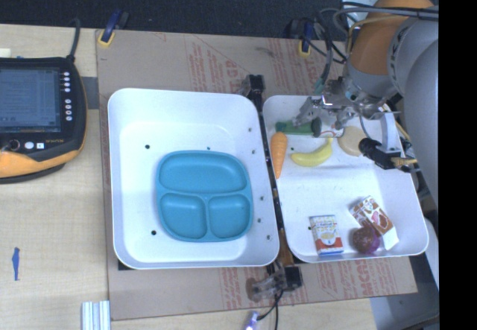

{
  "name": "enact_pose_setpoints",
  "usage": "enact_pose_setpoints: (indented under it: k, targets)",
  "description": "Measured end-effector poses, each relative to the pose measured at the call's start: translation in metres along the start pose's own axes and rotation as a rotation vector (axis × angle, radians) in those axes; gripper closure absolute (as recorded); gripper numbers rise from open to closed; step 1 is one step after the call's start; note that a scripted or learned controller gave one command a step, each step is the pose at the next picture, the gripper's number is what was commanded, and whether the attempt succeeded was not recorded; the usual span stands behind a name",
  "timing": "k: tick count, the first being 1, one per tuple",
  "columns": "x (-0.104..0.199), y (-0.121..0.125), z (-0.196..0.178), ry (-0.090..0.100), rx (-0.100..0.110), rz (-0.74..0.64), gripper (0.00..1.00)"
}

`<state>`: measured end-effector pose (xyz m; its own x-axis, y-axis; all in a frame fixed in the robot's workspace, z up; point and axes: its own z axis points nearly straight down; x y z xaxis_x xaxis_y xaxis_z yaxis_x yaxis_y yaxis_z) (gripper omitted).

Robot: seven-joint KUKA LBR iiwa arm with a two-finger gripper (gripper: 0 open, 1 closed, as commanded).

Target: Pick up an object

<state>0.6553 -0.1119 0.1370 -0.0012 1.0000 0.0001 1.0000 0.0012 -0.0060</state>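
**Inspector:** Where is the claw sitting?

**Assistant:** The metal two-finger gripper [322, 118] is hanging over the upper part of the right white bin [406, 198], right of centre frame. Whether it is wide or narrow, I cannot tell.

**Inspector:** Contents of that bin?

**Assistant:** A green item [292, 127] is lying just beside the gripper. A yellow plastic banana [313, 155] is resting just below it, an orange carrot [278, 153] against the left wall. A small red-and-white carton [326, 235], a torn packet [373, 218] and a dark round fruit [366, 240] are lying lower right.

**Inspector:** The left white bin [134, 172]?

**Assistant:** It is holding a blue three-compartment plate [203, 195].
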Motion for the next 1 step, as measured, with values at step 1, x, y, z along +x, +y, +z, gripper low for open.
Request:
enact_pose_setpoints:
  k: [1]
  targets:
    - [0.0096, 0.003, 0.026, -0.009, -0.009, 0.001, 0.0]
